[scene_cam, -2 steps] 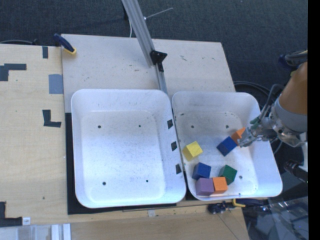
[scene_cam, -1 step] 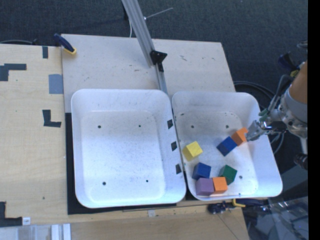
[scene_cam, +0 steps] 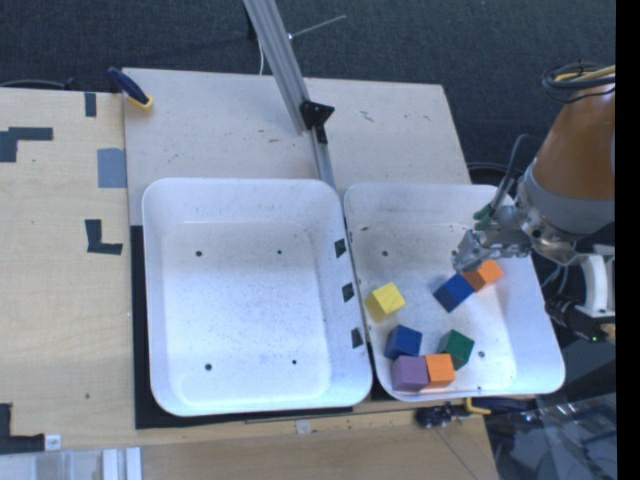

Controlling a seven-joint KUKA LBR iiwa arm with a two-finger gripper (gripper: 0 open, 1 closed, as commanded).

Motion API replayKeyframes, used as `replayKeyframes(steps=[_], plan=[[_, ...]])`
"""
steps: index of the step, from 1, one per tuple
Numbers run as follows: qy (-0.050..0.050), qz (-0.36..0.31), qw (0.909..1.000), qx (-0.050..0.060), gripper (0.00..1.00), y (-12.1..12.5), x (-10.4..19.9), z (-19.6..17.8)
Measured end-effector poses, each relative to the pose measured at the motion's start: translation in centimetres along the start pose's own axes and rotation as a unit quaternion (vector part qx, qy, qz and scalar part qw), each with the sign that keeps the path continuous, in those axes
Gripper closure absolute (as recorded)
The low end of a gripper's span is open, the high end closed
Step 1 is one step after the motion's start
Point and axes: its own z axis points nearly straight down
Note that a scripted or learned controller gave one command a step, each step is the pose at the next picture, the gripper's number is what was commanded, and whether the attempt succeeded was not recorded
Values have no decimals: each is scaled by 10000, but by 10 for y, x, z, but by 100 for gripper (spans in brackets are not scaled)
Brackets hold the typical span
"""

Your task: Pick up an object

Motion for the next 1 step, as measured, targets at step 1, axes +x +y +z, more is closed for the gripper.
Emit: replayKeyframes(steps=[1], plan=[[1, 3, 10000, 4, 100, 17, 53, -7]])
